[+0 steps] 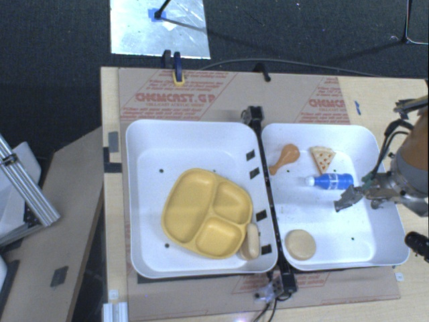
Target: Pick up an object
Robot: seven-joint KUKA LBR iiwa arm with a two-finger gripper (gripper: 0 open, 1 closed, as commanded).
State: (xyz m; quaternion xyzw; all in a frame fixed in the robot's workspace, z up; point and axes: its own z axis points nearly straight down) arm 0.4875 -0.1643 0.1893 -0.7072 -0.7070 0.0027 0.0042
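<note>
The right bin (pixel 365 139) holds a blue bottle (pixel 333 181) lying on its side, a triangular pizza slice (pixel 323 158), a brown drumstick (pixel 285 157) and a round tan bun (pixel 300 243). My gripper (pixel 360 200) hovers over the right part of this bin, just below and right of the bottle. Its two dark fingers (pixel 344 200) stand apart with nothing between them, so it is open. The grey arm comes in from the right edge.
The left bin (pixel 147 139) carries a yellow divided tray (pixel 206 211) with a pale bread roll (pixel 251 241) against its lower right corner. A black divider (pixel 265 193) separates the bins. A foil sheet (pixel 159 17) lies behind the bench.
</note>
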